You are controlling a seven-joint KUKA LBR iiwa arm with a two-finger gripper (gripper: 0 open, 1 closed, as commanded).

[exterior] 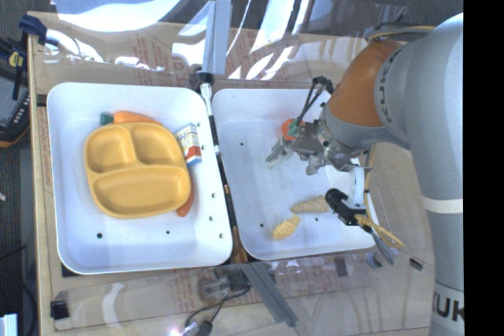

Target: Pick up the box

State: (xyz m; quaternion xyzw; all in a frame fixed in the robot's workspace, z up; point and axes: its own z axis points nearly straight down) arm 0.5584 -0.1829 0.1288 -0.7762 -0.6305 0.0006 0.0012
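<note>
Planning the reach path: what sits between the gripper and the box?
In the camera view, between the gripper and the box lie bare right bin floor and the bins' adjoining rims.

Scene is brightly and evenly lit from above. Both white bins (134, 248) read near overexposed, with little surface texture left on their floors. Strong glare lies across the clear panels (260, 35) at the far side of the bench (pale blue-white patches and streaks, brightest at far left). Shadows are soft and short: a faint one beside the yellow tray (138, 169), another under the arm (409, 114) in the right bin. The floor beyond the bench is dark and low in detail. Focus is fair at centre; small items look soft and slightly blocky. The arm's near right portion is blurred and washed out.
</note>
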